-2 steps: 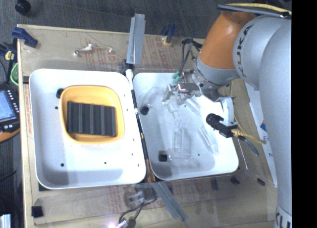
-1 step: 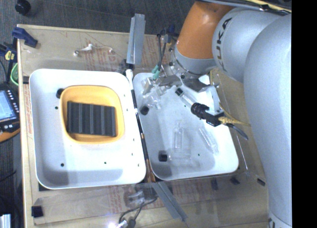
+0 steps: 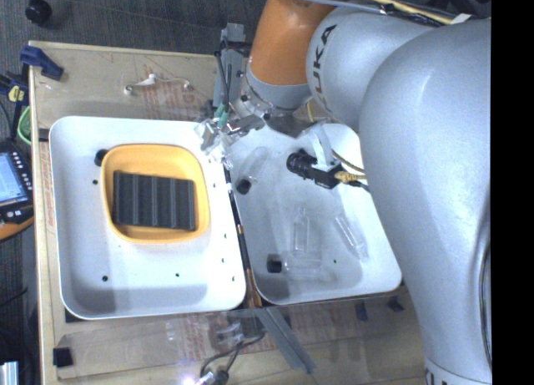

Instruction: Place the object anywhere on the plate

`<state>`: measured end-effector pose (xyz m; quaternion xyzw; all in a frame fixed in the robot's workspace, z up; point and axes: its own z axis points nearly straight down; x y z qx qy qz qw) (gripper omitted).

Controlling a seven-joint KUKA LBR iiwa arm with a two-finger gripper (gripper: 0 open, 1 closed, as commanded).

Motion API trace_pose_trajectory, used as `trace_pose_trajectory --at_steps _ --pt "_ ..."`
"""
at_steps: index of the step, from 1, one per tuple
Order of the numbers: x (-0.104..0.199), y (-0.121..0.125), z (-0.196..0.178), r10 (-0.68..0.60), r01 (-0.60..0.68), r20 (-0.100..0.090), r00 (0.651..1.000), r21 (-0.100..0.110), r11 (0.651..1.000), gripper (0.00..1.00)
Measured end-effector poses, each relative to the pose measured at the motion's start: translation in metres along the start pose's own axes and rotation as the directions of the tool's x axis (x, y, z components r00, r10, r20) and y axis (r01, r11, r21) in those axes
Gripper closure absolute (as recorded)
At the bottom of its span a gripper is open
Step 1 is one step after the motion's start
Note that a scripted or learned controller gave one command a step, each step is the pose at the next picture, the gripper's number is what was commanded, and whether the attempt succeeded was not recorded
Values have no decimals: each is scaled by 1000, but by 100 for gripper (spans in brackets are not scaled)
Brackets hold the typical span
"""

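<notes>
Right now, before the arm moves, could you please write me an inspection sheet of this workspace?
Surface: wooden bench bearing two white bins, left bin and right bin.
Job's things: yellow plate with dark ribbed insert in the left bin; clear plastic objects in the right bin.
Clutter: small black piece in the right bin.
Hand: hand above the gap between the bins, at their far edge; nothing seen held.
Cables: black connector with yellow wires at the wrist.
Surroundings: dark carpet; handheld screen left.

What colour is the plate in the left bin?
Yellow-orange rim with a dark grey ribbed centre; the plate shows clearly in the camera view.
</notes>
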<state>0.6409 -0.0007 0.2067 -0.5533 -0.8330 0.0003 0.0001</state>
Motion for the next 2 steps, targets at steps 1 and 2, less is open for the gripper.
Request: trace_pose_trajectory --at_steps 1,2 --pt "11 -5 14 -124 124 -1 992 2 992 100" --pt "10 -5 14 -123 123 -1 992 2 992 0"
